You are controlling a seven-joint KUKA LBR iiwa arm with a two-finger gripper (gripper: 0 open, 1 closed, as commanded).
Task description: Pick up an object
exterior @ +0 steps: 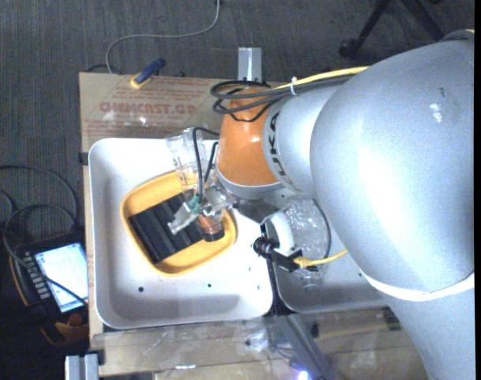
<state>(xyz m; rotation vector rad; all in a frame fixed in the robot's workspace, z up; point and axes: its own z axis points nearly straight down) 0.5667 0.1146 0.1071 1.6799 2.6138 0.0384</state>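
jaws (194,214) over yellow bowl (141,200)

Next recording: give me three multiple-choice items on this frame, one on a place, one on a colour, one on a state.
1. Which bin holds the yellow dish?
A. left bin
B. right bin
C. neither

2. What colour is the flat block in the dish?
A. white
B. black
C. blue

3. How does the gripper stand?
A. over the dish
B. over the floor
C. over the cardboard

Answers:
1 A, the dish sits in the left bin.
2 B, the block is black.
3 A, the gripper hangs above the dish's right part.
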